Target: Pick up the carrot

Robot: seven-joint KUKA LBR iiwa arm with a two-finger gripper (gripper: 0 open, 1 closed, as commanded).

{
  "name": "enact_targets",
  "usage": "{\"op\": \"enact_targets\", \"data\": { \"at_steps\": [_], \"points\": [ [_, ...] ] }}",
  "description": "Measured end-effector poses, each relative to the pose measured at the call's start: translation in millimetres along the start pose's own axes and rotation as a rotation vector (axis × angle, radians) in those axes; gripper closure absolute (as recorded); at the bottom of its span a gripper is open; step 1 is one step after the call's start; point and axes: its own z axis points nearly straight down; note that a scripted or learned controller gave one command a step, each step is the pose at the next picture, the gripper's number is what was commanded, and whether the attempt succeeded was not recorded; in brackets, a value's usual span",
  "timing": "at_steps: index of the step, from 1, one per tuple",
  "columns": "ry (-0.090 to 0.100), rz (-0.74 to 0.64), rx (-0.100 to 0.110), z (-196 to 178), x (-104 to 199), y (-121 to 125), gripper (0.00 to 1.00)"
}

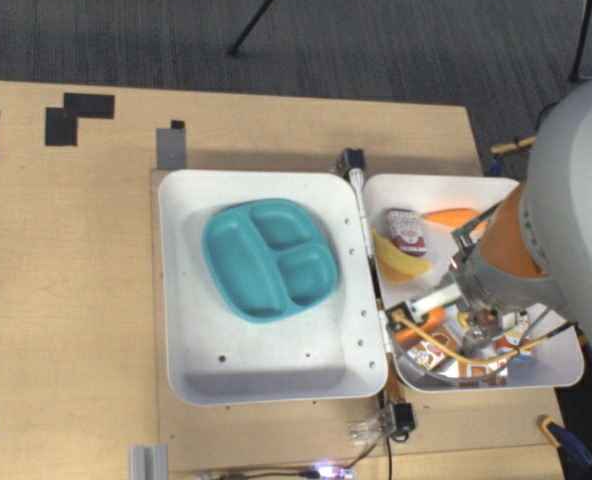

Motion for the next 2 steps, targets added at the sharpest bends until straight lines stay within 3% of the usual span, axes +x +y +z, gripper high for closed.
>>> {"op": "enact_targets", "data": {
  "at_steps": [1,2],
  "points": [
    [-0.003,0.098,0.001,0.2,3.2,1.9,0.00],
    [0.005,0.112,-0.002,-0.6,0.5,1.2,0.00]
  ]
}}
